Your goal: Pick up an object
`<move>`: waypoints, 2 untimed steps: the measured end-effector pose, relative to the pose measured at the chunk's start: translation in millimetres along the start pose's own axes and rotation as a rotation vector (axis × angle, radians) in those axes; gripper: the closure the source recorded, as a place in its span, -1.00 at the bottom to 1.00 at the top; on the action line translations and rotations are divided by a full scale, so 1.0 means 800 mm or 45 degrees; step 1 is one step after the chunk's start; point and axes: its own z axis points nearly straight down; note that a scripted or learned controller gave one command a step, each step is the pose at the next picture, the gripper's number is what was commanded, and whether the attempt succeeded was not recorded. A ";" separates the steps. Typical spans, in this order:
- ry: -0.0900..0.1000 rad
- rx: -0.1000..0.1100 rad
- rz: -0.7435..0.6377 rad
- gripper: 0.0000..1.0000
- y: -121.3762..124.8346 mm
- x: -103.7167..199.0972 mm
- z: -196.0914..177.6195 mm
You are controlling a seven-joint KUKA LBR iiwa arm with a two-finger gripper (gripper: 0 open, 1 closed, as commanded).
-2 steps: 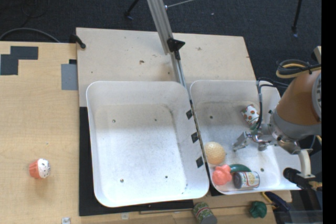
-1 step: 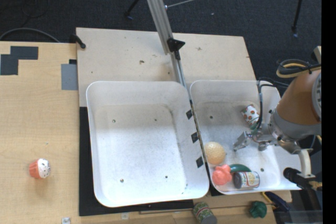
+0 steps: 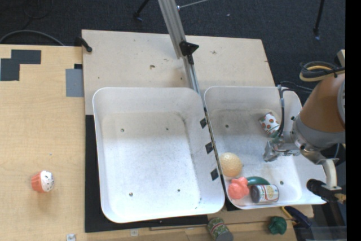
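The right bin (image 3: pixel 242 100) holds several small objects. A white and red spotted toy (image 3: pixel 269 121) lies near its right wall, and a tan ball (image 3: pixel 230 164) sits by the divider. At the front are a pink toy (image 3: pixel 238 188), a dark green item (image 3: pixel 258 180) and a small jar on its side (image 3: pixel 265 193). My gripper (image 3: pixel 275 150) hangs low in the right bin, just below the spotted toy and right of the tan ball, with bare bin floor under it. The arm's orange band (image 3: pixel 322 103) rises to the right.
The left bin (image 3: pixel 113 100) sits beside the right one. An aluminium rail (image 3: pixel 172 14) slants from the top down to the divider. A red and white cupcake toy (image 3: pixel 43 181) lies on the wooden table at left. Two green items (image 3: pixel 218 227) (image 3: pixel 276 224) lie in front of the bins.
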 end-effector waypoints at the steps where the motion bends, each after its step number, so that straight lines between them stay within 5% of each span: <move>1: -0.003 -0.006 -0.012 1.00 0.002 0.003 -0.078; 2: -0.003 -0.007 -0.012 1.00 -0.005 0.001 -0.155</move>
